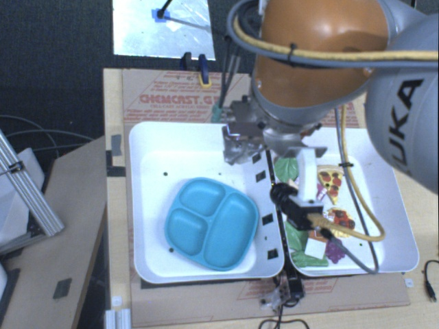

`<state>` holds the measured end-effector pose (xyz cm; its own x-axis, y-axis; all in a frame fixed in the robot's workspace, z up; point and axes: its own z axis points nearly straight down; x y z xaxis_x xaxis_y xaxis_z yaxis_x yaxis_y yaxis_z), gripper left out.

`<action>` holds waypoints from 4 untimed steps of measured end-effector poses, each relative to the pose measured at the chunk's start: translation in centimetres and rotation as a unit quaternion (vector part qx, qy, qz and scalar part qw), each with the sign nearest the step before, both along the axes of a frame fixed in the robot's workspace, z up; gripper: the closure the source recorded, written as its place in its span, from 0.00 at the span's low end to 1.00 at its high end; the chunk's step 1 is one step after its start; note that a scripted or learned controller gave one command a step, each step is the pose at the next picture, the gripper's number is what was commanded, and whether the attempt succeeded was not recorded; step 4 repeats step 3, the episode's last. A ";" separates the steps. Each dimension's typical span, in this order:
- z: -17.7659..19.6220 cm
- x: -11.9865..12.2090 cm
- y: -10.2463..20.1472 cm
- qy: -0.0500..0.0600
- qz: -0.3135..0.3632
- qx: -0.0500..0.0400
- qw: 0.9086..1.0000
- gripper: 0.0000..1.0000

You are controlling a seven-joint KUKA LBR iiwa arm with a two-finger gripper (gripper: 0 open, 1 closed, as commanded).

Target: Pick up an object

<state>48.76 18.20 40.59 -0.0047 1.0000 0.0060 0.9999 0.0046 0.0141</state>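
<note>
The pick is not yet done, as far as this view is showing: the claw (236, 151) is hanging at the end of the arm (315, 46) over the far right corner of the left bin (147, 184), close to the wall it shares with the right bin (394, 235). Nothing is showing in its grip. Whether it is spread or pressed together I cannot tell, since the wrist above is hiding most of it. Choosing a thing, closing on it and lifting it all seem to be waiting. The things on offer are lying in both bins. The left bin is holding one blue divided plate (211, 223), flat on the floor toward the near side and apart from the claw. The right bin is carrying a scatter of small toy foods: a green leaf (287, 166) near the shared wall, a pizza slice (330, 182) beside it, purple grapes (335, 251) and a small white block (315, 248) toward the near edge. Both bins are sitting on a printed cardboard sheet (164, 91) on the tabletop (113, 108).
</note>
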 end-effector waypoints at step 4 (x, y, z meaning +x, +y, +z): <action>2.5 0.1 0.1 0.003 0.005 -0.001 1.000 1.00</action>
